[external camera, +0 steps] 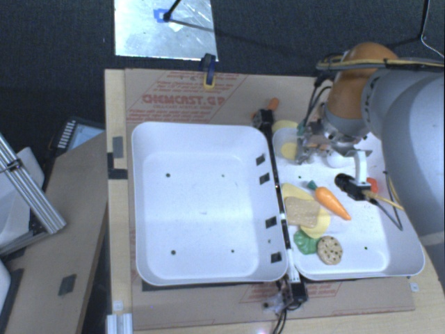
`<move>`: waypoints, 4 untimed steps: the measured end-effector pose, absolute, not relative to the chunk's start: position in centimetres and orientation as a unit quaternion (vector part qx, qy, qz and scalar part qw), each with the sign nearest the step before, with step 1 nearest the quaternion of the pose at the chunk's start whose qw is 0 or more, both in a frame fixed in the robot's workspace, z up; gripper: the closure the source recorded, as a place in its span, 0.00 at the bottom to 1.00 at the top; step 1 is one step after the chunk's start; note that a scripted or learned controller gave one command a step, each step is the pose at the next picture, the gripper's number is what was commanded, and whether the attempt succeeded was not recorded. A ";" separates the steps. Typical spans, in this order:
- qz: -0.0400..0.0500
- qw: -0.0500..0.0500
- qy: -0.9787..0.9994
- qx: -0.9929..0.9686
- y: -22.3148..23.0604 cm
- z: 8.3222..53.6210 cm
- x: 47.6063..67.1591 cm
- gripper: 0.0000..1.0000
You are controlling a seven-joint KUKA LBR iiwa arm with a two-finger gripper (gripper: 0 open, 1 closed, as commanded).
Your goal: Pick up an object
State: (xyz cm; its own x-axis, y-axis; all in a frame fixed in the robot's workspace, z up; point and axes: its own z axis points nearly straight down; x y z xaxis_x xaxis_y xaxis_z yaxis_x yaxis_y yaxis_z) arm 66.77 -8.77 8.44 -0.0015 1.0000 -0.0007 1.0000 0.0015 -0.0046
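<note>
Hand [304, 152] | low at the far-left corner of the right bin [400, 252], finger spacing cannot be told | carrot [332, 202] | mid-bin, nearest candidate, toward the near-right of the hand | long axis | diagonal, leafy end toward the hand.

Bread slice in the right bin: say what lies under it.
The bread slice lies on a yellow piece that sticks out at its right and lower edges. How far that piece runs beneath is covered.
</note>
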 end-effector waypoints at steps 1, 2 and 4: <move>0.002 0.001 -0.708 -0.706 -8.5 8.4 66.8 1.00; 0.002 0.001 -0.708 -0.706 -8.6 8.4 66.8 1.00; -0.010 -0.006 -0.713 -0.701 3.1 23.1 67.4 1.00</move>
State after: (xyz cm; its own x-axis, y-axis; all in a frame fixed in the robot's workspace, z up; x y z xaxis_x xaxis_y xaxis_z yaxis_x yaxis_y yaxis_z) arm 67.36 3.08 23.06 -0.0171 0.9998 0.0049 0.9996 0.0170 0.0224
